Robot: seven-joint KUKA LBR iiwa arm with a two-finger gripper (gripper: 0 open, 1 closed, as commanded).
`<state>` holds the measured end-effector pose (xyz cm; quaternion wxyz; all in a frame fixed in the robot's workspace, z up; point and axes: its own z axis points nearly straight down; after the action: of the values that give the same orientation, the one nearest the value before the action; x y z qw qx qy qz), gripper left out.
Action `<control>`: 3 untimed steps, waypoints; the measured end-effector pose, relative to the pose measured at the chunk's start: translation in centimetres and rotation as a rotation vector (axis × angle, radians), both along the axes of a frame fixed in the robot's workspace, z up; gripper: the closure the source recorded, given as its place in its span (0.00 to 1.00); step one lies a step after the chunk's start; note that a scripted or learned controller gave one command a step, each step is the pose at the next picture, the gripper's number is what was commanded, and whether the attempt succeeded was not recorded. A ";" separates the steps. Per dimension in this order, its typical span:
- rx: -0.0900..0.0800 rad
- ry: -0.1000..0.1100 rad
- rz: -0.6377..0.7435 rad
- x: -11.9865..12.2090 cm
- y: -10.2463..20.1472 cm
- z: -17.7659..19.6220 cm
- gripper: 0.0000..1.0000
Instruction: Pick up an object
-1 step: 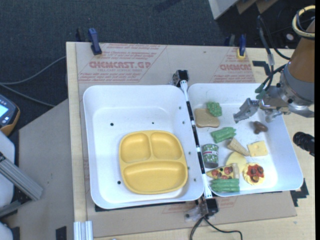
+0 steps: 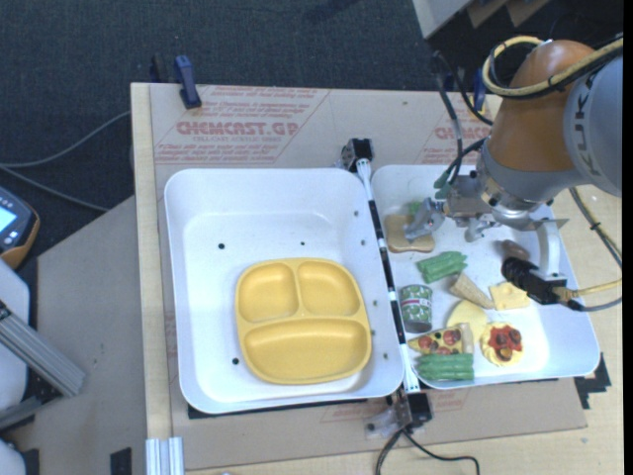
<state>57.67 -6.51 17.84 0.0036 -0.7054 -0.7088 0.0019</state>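
The end effector [image 2: 427, 216] is seen low in the right bin [image 2: 579, 349], right of centre frame, above a tan toy bread slice [image 2: 404, 234]; its grip state cannot be told. The slice is judged light, stiff, flat, best pinched across its edges.

Bright, even light falls from above, and the white bins [image 2: 188, 206] come close to washing out (their walls show little detail). Shadows are soft and short; a faint one lies under the yellow tray [image 2: 302, 320]. The orange band [image 2: 539, 97] carries a mild sheen. Focus is fair at centre, while the dark floor [image 2: 79, 28] looks grainy and small items are slightly blurred.
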 end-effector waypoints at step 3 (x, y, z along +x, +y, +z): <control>-0.003 -0.009 -0.007 -2.0 -4.8 -8.3 1.00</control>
<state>55.69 -11.35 9.49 -0.0006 -0.7077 -0.7065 -0.0004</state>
